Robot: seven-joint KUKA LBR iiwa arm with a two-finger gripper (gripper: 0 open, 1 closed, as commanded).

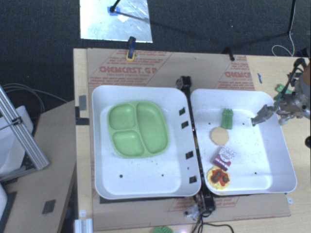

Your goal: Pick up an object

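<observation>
My hand (262, 114) hangs apart and unloaded at 3 o'clock in the right bin (279, 152). Green block (227, 118) stands toward 9; I'd straddle it squarely, then close.

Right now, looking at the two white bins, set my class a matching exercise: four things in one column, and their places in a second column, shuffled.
Things:
1. green divided plate
2. green block
3. round tan disc
4. gripper

Places:
A. at the right bin's far right side, just inside the rim
B. in the left bin
C. in the right bin, nearest its back wall
D. in the right bin, just in front of the green block

Pairs: 1-B, 2-C, 3-D, 4-A
</observation>
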